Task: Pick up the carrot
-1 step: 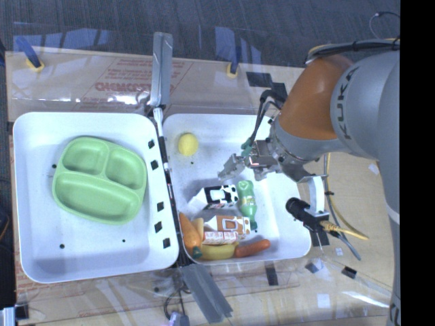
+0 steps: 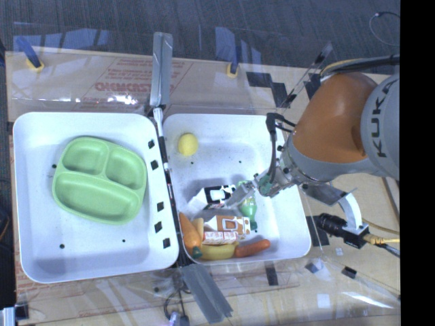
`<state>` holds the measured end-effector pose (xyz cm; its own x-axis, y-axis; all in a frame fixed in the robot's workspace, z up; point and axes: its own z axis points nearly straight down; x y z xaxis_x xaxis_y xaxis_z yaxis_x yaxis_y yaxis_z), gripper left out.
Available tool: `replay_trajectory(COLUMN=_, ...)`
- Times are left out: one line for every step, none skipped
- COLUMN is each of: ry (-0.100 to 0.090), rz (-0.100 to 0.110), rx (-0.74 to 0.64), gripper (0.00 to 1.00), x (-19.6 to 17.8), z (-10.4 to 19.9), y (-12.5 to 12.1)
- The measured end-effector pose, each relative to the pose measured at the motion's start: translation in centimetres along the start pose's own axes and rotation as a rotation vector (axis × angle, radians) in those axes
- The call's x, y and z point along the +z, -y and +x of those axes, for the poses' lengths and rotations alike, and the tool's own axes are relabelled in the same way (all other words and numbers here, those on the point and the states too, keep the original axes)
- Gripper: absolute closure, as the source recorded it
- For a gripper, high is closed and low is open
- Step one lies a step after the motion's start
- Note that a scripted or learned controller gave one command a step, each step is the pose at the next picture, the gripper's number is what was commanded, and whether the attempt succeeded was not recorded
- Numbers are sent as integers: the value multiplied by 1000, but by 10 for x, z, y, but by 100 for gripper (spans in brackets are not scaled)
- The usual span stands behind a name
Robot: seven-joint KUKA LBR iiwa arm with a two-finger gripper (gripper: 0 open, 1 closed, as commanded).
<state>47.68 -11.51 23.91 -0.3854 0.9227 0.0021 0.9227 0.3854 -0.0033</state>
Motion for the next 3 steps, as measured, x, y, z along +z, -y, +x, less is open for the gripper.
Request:
replay_trajectory(ry=1, rz=-1, rx=66, gripper=0, x=44, z=-23, y=-37)
replay_trajectory(ry=3, rz=-3, rx=-262, gripper=0, x=47, z=-2, y=-174)
replay_trajectory(ry=5, rz=-4, rx=-665, gripper=0, x=46, z=107, y=-233)
